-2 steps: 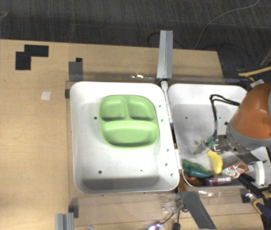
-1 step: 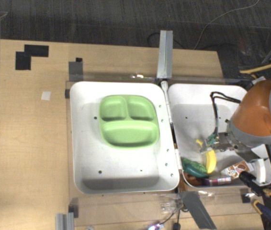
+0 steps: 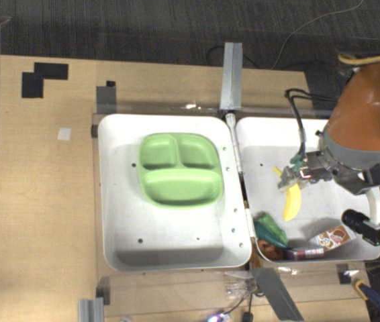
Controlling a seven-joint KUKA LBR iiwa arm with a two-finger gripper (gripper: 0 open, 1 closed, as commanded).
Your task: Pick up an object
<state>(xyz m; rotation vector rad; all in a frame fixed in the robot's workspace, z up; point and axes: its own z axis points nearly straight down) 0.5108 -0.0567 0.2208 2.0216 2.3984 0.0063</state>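
yellow banana [image 3: 291, 204] (curved, plastic-looking) lies just below the gripper [image 3: 300, 172]

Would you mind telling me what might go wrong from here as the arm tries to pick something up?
1. The end effector sits right at the upper tip of the yellow banana; a grasp that near the end may slip off.
2. The green object, the packet and the marker crowd the right bin's front wall, so fingers may strike the wall or catch two things.

A divided plate [image 3: 180, 168] lies in the left bin [image 3: 119, 240]; a banana [image 3: 291, 203] in the right bin [image 3: 260, 143].
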